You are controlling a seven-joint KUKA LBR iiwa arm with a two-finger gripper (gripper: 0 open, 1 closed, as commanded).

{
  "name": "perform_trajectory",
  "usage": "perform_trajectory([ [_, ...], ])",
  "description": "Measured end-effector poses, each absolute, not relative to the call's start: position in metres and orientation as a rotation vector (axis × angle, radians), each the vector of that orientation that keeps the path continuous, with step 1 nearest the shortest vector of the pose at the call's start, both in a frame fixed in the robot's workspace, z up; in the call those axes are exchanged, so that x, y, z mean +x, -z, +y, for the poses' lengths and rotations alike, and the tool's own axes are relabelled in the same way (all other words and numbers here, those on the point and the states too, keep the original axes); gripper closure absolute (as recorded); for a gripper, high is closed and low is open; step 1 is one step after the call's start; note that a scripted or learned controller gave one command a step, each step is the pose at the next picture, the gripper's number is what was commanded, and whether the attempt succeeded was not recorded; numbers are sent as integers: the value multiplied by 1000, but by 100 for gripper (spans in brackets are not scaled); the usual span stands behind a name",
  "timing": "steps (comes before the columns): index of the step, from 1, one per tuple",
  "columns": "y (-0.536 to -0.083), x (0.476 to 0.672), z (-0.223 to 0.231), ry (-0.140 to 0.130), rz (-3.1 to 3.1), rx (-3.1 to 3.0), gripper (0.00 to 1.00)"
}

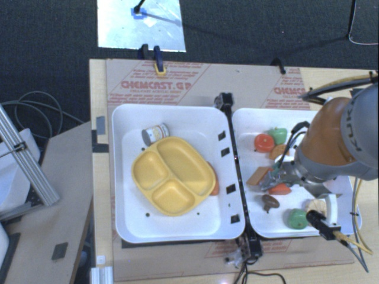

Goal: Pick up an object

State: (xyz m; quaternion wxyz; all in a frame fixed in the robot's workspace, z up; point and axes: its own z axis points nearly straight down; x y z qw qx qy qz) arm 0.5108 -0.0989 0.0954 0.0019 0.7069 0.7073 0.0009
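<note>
The right bin (247, 118) holds several toy foods: a red tomato (264, 142), a green piece (279, 135), an orange piece (277, 151), a tan-brown slab (259, 176), a red piece (282, 189), a small dark brown piece (270, 202) and a green ball (296, 218). My gripper (273, 180) is low in this bin, right over the gap between the tan slab and the red piece, and touching or nearly touching both. The grey and orange wrist hides the bin's right half. Nothing is visibly lifted.
The left bin (125, 158) holds a yellow three-compartment plate (172, 175), a small can (155, 134) lying on its side behind it, and an orange sliver (215, 188) at the plate's right edge. A pale yellowish item (316, 206) lies by the arm. Black clips line the divider between the bins.
</note>
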Motion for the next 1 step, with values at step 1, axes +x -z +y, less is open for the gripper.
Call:
perform_trajectory([
  [1,-189,492,-33,-12,2230,2207,100],
])
